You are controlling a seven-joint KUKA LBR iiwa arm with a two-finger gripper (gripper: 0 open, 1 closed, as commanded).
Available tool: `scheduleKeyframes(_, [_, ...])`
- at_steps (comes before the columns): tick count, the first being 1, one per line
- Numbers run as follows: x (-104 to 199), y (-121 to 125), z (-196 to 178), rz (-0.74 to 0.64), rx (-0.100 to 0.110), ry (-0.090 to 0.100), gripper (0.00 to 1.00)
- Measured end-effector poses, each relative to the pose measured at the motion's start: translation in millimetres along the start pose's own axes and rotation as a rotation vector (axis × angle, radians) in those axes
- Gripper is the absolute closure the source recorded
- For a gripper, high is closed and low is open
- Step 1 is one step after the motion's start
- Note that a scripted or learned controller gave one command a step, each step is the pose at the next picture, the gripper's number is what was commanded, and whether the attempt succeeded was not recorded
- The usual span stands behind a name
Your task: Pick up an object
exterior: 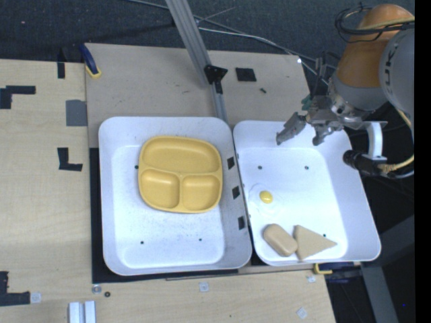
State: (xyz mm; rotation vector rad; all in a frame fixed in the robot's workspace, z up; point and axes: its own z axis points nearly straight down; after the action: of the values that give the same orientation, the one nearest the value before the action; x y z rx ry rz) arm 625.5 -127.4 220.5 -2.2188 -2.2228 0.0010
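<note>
left bin [121, 180]: yellow divided plate [180, 173]
right bin [337, 180]: small yellow ball [266, 196], tan oval [279, 239], tan wedge [311, 241]
gripper [304, 135]: fingers spread, nothing held

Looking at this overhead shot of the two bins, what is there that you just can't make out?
- Small yellow piece in the right bin: too small to identify.
- Tan oval and tan wedge: whether they touch is unclear.
- Arm: cut off by the camera view's top and right edges.
- Yellow divided tray: hides the left bin floor beneath.

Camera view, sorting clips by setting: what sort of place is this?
Probably a robotics lab bench: two shallow white plastic bins on a taped plywood table, with a grey and orange robot arm reaching in.
</note>
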Motion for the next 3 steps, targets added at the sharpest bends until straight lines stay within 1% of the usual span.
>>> scheduleKeyframes(1, [-10,-1,53,0.002,0.005,-0.001,0.0])
scheduleKeyframes(2, [-8,4,116,0.0,0.006,-0.001,0.0])
scheduleKeyframes(3, [-8,4,135,0.0,-0.001,-0.002,0.0])
